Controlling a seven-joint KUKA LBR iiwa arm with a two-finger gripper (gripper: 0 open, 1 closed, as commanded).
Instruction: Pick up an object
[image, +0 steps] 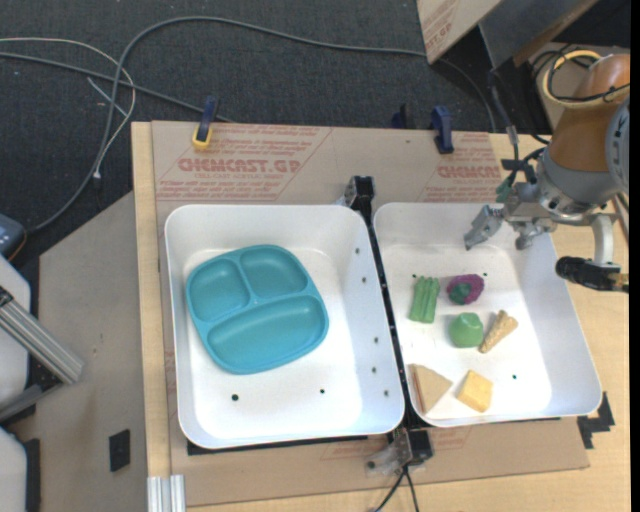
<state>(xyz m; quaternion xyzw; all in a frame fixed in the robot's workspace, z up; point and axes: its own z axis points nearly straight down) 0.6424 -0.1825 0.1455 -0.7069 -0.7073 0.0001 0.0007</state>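
Note:
My gripper hangs open over the far edge of the right bin, with nothing between its fingers. Below it in that bin lie a green ridged piece, a purple piece with a green top, a round green piece, a tan stick, a tan wedge and a yellow block. The purple piece is the closest to the gripper, a short way toward the front.
The left bin holds a teal divided plate. Black clips join the two bins along the middle. Blue clamps hold the cardboard base at the back. Cables cross the dark floor beyond.

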